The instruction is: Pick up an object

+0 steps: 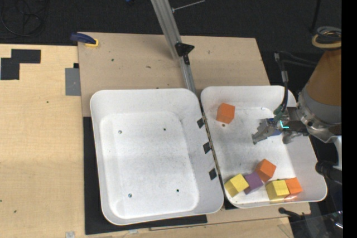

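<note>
Orange blocks (225, 113) number three, yellow blocks (236, 184) two, purple block (254, 181) one.

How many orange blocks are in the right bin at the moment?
3. One orange block sits alone near the bin's far left; a second is in the near cluster; a third touches a yellow block at the near edge. None looks hidden.
</note>
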You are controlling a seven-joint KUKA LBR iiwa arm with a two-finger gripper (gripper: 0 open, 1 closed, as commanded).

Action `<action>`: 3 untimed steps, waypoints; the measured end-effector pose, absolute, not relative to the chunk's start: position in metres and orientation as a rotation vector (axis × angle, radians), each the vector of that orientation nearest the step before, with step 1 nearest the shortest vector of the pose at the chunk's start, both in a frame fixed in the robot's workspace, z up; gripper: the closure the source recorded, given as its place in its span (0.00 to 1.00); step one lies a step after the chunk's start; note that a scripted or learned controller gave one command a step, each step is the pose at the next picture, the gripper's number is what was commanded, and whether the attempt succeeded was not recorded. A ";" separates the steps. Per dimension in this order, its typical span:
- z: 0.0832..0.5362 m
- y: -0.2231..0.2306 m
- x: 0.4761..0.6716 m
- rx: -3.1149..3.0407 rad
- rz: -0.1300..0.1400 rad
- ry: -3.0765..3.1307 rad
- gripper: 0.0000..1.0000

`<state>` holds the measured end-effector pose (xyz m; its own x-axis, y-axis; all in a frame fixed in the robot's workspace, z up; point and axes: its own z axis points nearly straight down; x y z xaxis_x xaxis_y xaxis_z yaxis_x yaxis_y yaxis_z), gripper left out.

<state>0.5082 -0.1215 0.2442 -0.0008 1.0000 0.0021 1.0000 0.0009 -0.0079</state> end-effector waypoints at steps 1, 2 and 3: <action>0.246 -0.123 0.509 -2.223 0.002 -2.216 0.00; 0.184 -0.122 0.513 -2.216 0.008 -2.215 0.00; 0.121 -0.121 0.518 -2.216 0.008 -2.214 0.00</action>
<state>0.5179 -0.1206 0.1211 0.0007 1.0000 0.0029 0.9999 -0.0006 -0.0103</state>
